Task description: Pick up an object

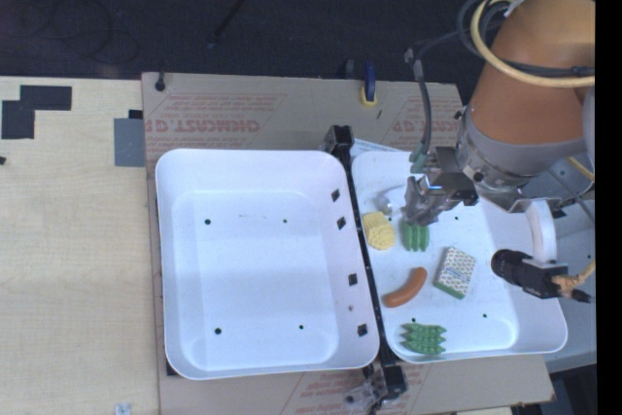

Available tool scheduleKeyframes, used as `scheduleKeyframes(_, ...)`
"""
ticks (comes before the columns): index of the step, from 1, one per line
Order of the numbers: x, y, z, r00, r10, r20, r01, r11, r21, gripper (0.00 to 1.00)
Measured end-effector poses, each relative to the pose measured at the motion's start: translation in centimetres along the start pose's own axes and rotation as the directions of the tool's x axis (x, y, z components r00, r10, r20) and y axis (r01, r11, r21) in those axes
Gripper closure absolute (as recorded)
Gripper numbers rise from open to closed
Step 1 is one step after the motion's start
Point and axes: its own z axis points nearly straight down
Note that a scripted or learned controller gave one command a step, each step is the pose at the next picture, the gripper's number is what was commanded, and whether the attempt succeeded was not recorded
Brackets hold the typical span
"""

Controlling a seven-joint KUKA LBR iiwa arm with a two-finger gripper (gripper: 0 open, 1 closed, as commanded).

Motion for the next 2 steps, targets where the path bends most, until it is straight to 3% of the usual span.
scheduleKeyframes(1,-5.4,7.5,-9.2,1.000,0.006,0.004,-0.006,1.000,-0.021,1.00)
scheduleKeyframes(2,-5.6,0.9,-11.9,1.000,0.005,0.000,-0.005,1.000,-0.010,1.00)
